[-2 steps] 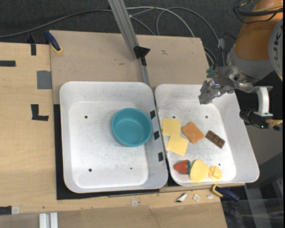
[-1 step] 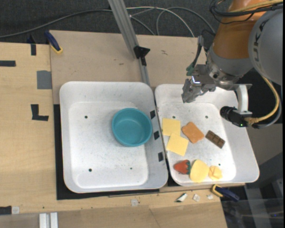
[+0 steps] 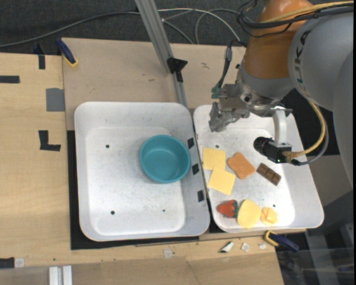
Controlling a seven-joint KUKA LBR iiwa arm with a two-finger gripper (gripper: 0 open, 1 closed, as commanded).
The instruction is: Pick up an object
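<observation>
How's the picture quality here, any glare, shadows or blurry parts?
Camera view: even, soft light; the blue bowl casts only a faint shadow in the left bin. No harsh glare on either white bin. The toy food is sharp; the gripper and the arm close to the lens look slightly soft.

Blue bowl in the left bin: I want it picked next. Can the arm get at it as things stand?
Probably yes. The blue bowl sits alone and upright in the left bin, with nothing over it. The gripper hangs over the right bin, so it would have to cross the rims between the bins.
</observation>
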